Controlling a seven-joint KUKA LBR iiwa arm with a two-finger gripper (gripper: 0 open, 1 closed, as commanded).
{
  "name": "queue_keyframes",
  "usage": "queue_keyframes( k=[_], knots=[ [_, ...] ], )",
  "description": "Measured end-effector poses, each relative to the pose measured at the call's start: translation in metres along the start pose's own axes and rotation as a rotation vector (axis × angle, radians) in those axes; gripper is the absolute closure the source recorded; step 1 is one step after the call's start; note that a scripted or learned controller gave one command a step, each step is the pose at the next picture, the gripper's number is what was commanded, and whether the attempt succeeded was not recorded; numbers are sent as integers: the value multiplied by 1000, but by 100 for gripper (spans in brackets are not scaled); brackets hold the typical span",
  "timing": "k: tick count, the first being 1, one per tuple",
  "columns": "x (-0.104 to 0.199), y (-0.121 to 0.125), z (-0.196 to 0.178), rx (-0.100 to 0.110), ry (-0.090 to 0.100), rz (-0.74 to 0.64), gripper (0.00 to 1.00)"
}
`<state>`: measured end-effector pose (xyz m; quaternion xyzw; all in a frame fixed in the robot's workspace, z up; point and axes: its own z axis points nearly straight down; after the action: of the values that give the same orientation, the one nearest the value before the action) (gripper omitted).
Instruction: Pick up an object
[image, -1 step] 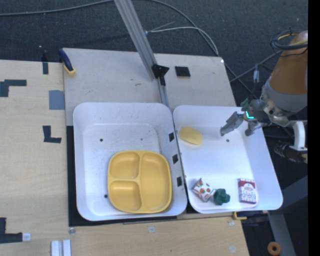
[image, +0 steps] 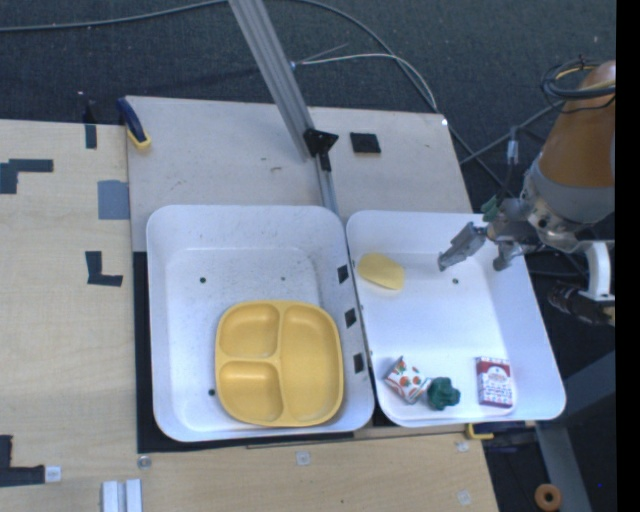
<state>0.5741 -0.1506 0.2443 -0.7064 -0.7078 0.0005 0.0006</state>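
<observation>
The pincer (image: 482, 250) hangs spread and empty over the right bin (image: 520, 300), near its rim at 1 o'clock. The nearest thing is a yellow lump (image: 381, 271) at 9 o'clock from it (rounded, so fingers may slide off). The smooth white floor lets things skid; the packet (image: 405, 380), green toy (image: 442, 394) and red carton (image: 494, 383) crowd 6 o'clock.

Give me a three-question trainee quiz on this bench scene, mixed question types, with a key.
1. True or false: the yellow divided plate lies in the left bin.
2. Which item lies nearest the tool? A) red-and-white box B) pale yellow piece C) green object
3. Fill in: the small red-and-white packet lies in the ___ bin.

Key: 1 true; 2 B; 3 right.
</observation>
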Motion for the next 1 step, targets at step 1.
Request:
queue_keyframes(
  k=[1],
  knots=[
    [-2,0,63,3,0,1,0]
  ],
)
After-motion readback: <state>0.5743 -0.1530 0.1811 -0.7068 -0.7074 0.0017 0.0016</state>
